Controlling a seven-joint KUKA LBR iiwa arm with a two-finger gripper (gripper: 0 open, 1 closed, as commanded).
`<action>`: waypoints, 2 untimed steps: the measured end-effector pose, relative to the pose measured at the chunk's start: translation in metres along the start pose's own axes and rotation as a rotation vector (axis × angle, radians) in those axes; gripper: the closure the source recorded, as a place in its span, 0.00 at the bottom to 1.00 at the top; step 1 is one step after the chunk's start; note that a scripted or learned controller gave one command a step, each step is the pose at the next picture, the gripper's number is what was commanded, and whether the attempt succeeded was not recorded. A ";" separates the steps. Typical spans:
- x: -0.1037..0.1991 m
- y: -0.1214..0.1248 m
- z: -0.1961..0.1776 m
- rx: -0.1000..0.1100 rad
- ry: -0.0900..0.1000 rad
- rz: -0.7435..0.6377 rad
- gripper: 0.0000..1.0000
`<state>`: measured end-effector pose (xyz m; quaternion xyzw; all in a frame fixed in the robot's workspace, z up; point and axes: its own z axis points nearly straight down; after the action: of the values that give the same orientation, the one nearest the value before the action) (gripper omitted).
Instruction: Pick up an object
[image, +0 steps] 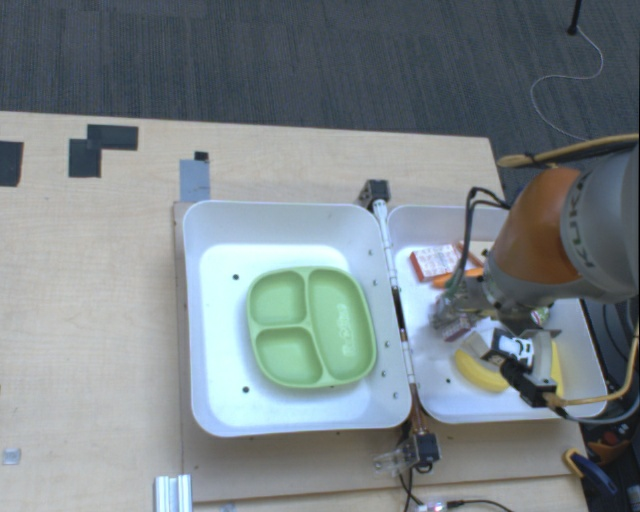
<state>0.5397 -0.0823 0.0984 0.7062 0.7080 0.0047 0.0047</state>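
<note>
Arm (560, 235) reaches in over the right bin (440, 400), gripper (455, 315) down near a yellow banana (480, 372) and a red-and-white packet (434, 262) whose print is too small to read; cannot tell the gripper's opening or whether it has hold of anything. A green three-compartment plate (311, 327) sits alone in the left bin (215, 300). No brand or label is legible anywhere.

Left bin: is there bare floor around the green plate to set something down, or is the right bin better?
The left bin has bare white floor on every side of the green divided plate, widest along its left wall. The right bin is crowded: the arm hangs over a red packet and a banana; only its near-left corner is bare.
</note>
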 end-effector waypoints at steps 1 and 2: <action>0.000 0.000 0.000 0.000 0.000 0.000 0.00; -0.001 -0.050 0.011 0.002 -0.001 0.001 0.00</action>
<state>0.4900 -0.0836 0.0872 0.7066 0.7076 0.0036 0.0044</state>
